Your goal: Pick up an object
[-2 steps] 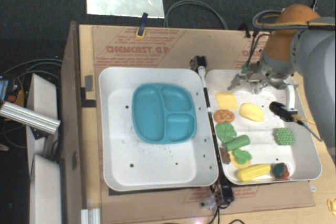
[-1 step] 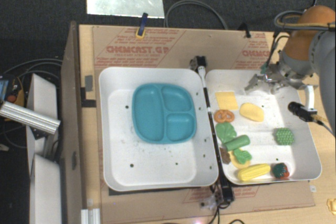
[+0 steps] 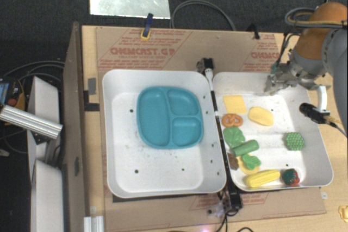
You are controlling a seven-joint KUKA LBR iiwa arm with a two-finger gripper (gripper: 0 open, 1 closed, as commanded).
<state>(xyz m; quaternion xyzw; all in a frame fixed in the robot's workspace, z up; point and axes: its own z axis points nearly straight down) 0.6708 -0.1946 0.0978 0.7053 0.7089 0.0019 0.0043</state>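
Note:
The right bin point(image 3: 321, 171) holds several toy foods. A flat yellow cheese square point(image 3: 234, 104) lies near its far left, with a brown pretzel point(image 3: 232, 120) just in front and a yellow lump point(image 3: 261, 116) to the right. Green vegetable pieces point(image 3: 242, 146) sit in the middle, and a round green knobbly piece point(image 3: 294, 141) sits by the right wall. Yellow corn point(image 3: 262, 177) and a small red fruit point(image 3: 290, 176) lie along the front. My gripper point(image 3: 273, 84) hangs over the bin's far right part, above bare floor and behind the yellow lump, with nothing seen in it.
The left bin point(image 3: 119, 171) holds a teal divided plate point(image 3: 169, 117). A black clip point(image 3: 206, 66) sits where the two bins meet at the back. A black fitting point(image 3: 311, 111) projects over the right bin's right rim. Cables run behind the bench.

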